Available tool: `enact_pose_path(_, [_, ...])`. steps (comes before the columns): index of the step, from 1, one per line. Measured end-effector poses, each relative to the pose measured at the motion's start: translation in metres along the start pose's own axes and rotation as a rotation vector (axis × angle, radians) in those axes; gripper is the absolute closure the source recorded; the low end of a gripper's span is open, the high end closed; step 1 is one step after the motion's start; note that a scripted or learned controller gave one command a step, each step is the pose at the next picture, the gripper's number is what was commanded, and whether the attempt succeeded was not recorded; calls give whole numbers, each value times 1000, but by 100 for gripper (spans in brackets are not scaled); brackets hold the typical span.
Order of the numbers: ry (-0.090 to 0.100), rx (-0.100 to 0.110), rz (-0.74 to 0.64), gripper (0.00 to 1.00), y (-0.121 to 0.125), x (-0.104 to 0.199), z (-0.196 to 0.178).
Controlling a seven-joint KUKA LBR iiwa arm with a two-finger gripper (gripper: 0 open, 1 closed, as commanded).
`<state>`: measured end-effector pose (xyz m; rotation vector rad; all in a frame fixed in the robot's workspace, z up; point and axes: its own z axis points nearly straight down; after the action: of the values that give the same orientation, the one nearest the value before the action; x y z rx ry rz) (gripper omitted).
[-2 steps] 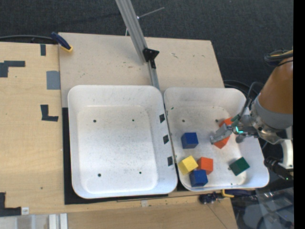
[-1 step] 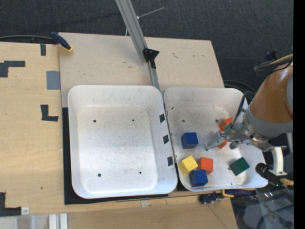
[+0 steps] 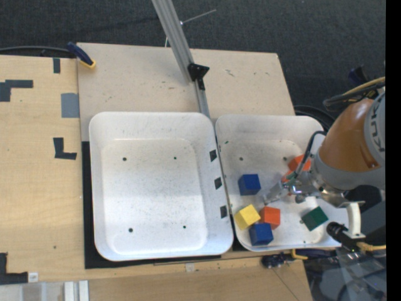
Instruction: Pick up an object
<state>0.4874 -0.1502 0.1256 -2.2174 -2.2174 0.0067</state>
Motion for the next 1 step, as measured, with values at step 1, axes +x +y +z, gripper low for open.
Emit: enact_pose_path(1, [-1,-3,0,0,-1,1,36])
